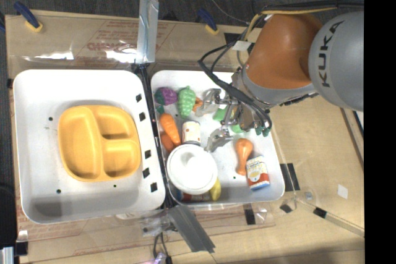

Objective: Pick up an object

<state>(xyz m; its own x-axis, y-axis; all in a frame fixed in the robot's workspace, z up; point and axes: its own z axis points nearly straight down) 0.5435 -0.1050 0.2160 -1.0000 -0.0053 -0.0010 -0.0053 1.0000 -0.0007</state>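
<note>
I'm in the reach-in step, nothing picked yet. The arm (291,52) comes in from the right and sits over the right bin (275,185), with the gripper (218,119) low among the toys in the bin's upper middle. Its metal fingers (212,96) look spread, one near the top, one lower, with nothing visibly clamped between them, so I read it as open and empty.

Candidates in that bin:
- green toy (187,100) and purple grape cluster (165,96), upper left, touching or nearly so
- carrot (169,128), lying along the left wall
- small white cup-like piece (191,131), just below the green toy
- white bowl (192,167), lower left, with a yellow bit (215,190) peeking at its edge
- drumstick (243,153) and small carton (257,172), lower right, close together

The left bin (25,133) carries a yellow divided tray (99,140), well apart from the gripper.

My judgement: the nearest targets are the green toy and the white cup-like piece. The cluster is tight, so the next move needs the fingers straddling one item cleanly before closing, then a straight lift. Risk: pinching two at once, or a finger landing on top of one. The drumstick looks more isolated.
</note>
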